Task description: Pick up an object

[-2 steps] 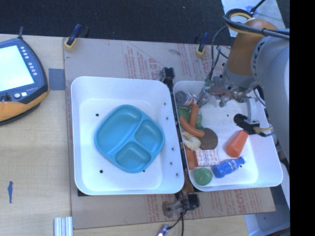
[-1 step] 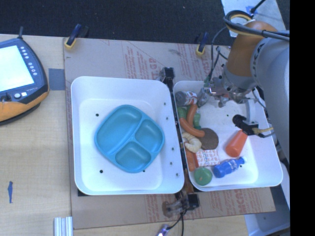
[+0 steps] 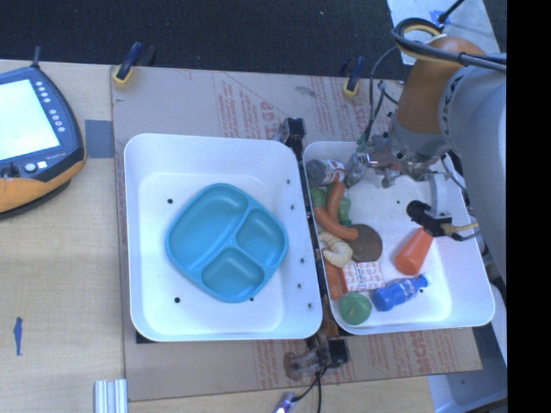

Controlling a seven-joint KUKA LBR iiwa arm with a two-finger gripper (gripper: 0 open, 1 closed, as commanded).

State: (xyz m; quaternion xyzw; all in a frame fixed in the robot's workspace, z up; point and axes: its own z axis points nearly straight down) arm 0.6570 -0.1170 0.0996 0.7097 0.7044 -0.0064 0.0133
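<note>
Over the far part of the right bin [image 3: 461, 312] the gripper [image 3: 366, 160] is seen; whether it is wide or narrow cannot be told. Below it, by the left wall, an orange carrot [image 3: 336, 222] is laid, its long axis running slantwise from far-left to near-right.

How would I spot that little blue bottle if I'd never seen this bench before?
Find the right-hand white bin, the one crowded with toy food. Look along its near edge, beside the green round piece. The blue bottle lies there on its side, the one bright blue thing in that bin, just below an orange bottle.
</note>
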